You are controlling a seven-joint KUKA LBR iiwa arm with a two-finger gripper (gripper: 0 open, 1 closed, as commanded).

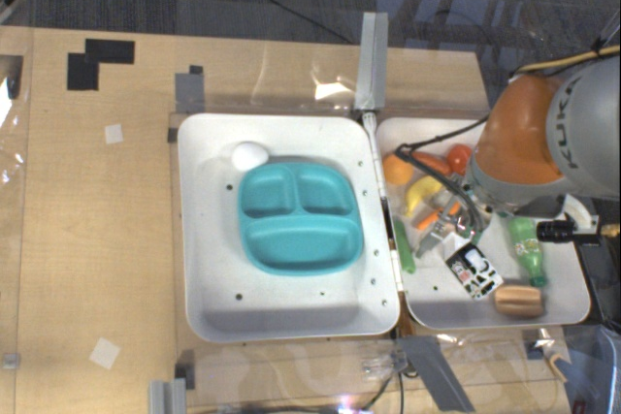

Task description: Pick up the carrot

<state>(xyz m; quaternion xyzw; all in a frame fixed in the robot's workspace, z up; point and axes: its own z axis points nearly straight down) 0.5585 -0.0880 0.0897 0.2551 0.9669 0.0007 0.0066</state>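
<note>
The arm reaches down into the right bin [572,305]. Its gripper [449,226] hangs low over a cluster of toy food in the bin's left half. A small orange carrot [427,222] lies just left of the gripper, touching or nearly touching it. The arm's orange band [519,136] and wrist hide part of the pile behind the gripper. Whether the carrot sits inside the gripper cannot be made out.
Around the carrot lie an orange fruit [398,170], a red piece [457,155], a yellow piece [419,197] and a green pod [404,245]. A black-and-white block [473,269], a bread roll [518,300] and a green bottle [527,249] sit further right. The left bin [209,305] holds a teal divided plate [299,216] and a white ball [249,154].
</note>
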